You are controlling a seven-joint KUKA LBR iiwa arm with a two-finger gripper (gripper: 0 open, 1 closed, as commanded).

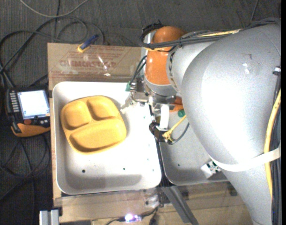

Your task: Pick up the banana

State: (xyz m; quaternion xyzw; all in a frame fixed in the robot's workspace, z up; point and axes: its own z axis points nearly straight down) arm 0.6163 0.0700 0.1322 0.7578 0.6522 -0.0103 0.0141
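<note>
So the arm (227, 102) comes in from the right and its bulk sits over most of the right bin (180, 170), which is why I can't say exactly where the banana is. My best guess is it's hidden under the arm in that bin, since the left bin (86, 177) just has a yellow divided plate (93, 123) lying flat in its upper part, and the compartments look bare. The claw (133, 97) hangs below the orange band (161, 64), roughly over the seam where the two bins meet. It pokes toward the left bin's top right corner, just beside the plate's rim, though I can't tell if it's touching. Can't tell if the claw is wide or narrow either, because the wrist blocks that from this angle, and I can't make out anything held in it. A bit of orange (178, 101) and a green speck (180, 112) peek out next to the wrist on the right-bin side, too small to call. Both bins sit side by side on the table (86, 60), I guess so the arm can reach either one from the same spot. If the banana really is on the right, the claw looks too far left for a grab, so I'd read this as early, pre-grasp.
</note>
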